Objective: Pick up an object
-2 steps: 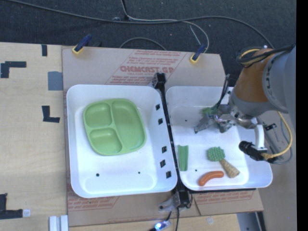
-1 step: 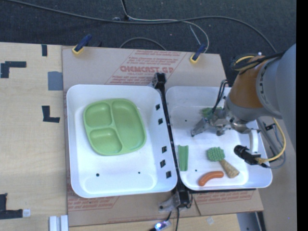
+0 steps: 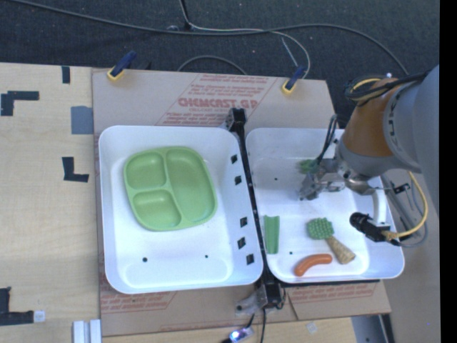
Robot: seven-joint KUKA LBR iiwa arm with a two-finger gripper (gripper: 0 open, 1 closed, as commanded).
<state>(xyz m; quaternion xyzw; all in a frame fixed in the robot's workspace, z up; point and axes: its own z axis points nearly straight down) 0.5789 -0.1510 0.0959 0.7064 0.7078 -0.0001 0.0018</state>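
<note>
Looking into the right bin (image 3: pixel 285 145), you see the fingers (image 3: pixel 308 190) low over its floor; you cannot tell their spread. A small green piece (image 3: pixel 308 166) lies just beyond them, far side.

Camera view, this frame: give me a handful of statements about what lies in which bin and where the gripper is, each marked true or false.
1. The green divided plate lies in the left bin. True.
2. The orange sausage lies on the plate. False: it lies on the floor of the right bin, near the front edge.
3. The gripper is over the right bin. True.
4. The green brush with the tan handle is between the gripper's fingers. False: it lies on the bin floor, apart from the gripper and next to the sausage.
5. The flat green strip lies in the right bin near the divider between the bins. True.
</note>
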